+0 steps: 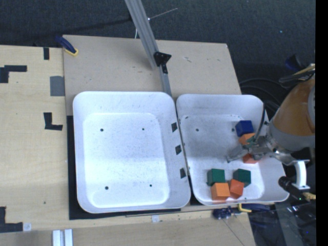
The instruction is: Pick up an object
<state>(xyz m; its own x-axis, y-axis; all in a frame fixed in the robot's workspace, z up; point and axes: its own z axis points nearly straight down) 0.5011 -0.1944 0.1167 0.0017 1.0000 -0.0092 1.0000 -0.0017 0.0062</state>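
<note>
We see the gripper (249, 150) low in the right bin (218, 105), over a red block (250, 159) just beneath it; we cannot tell how it is set. A blue block (245, 126) and an orange block (246, 136) sit just behind it, two green blocks (216, 176) lie nearer the front.

One fixed camera looks down at a slant over both white bins (128, 99).
</note>
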